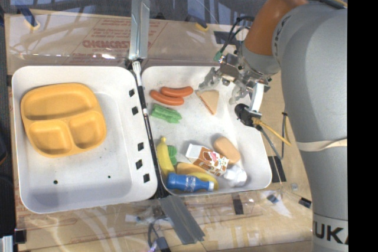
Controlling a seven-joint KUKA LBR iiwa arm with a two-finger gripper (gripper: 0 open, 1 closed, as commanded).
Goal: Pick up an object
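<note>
My gripper (226,85) hangs over the far side of the right bin (260,156), fingers spread open with nothing between them. A tan wedge-shaped slice (208,102) lies just below and left of the left fingertip (208,80). Two orange sausages (171,95) lie to the left of the slice, with a green pod (166,114) beneath them. Toward the near side lie a tan bread roll (227,149), a small printed carton (210,161), a banana (163,155) and a blue bottle (189,183).
The left bin (77,186) holds a yellow compartment tray (62,118). A metal divider (139,32) stands between the bins at the back. The grey arm (313,85) fills the right side, with cables (273,131) over the right bin's edge.
</note>
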